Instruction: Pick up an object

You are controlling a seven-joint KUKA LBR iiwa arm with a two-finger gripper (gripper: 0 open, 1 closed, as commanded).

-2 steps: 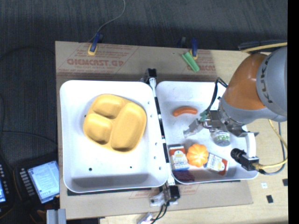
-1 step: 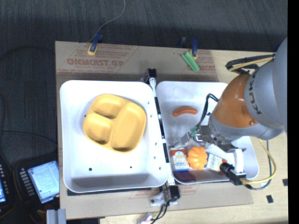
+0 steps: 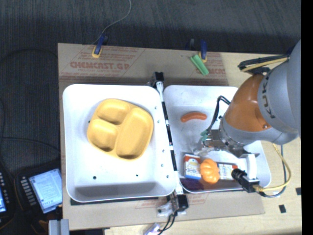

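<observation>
My claw [image 3: 204,142] hung low in the right bin [image 3: 215,94], its grip hidden from me so I couldn't tell, just above the small orange pumpkin [image 3: 209,171] on a carton [image 3: 193,167], the sausage [image 3: 194,116] lying apart.

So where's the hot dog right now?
The hot dog lies in the right bin, toward its far side, left of the arm and apart from the pumpkin.
</observation>
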